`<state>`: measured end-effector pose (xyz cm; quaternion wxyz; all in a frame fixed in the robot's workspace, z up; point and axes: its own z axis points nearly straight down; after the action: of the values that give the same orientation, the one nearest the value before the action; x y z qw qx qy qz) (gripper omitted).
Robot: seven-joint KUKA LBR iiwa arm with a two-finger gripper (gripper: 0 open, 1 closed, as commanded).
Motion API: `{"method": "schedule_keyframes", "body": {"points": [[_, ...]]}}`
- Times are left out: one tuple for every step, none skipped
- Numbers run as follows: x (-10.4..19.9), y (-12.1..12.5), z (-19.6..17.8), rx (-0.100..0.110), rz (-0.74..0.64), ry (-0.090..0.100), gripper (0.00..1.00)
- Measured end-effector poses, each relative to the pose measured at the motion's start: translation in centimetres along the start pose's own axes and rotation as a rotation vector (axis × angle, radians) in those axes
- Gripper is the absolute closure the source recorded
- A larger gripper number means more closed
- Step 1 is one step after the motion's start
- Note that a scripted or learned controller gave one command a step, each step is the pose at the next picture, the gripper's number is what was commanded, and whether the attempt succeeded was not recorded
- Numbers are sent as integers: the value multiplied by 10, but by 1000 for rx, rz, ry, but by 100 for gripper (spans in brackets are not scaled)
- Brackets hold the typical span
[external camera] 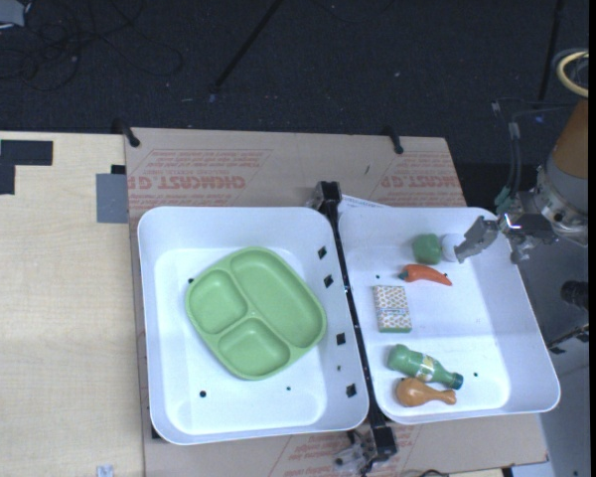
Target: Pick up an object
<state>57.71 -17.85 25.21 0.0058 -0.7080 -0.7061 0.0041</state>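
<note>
The right bin [517, 306] holds several small objects. A green ball [427, 247] lies at the back, with an orange carrot-shaped toy [427, 275] just in front of it. A patterned small box [391, 308] sits near the centre divider. At the front lie a green bottle [424, 366] and an orange gourd-shaped toy [424, 395]. My gripper [495, 245] hangs over the bin's back right part, right of the green ball and apart from it. It is open, with nothing between its fingers.
The left bin [169, 366] holds a green divided plate [255, 311]. A black divider rail [343, 306] runs between the two bins. Both bins rest on a cardboard sheet [278, 167], with a pale wooden benchtop [50, 316] to the left.
</note>
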Motion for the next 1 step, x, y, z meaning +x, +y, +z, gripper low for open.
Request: {"method": "schedule_keyframes", "body": {"points": [[0,2,-8,-13,-3,-2,0]]}}
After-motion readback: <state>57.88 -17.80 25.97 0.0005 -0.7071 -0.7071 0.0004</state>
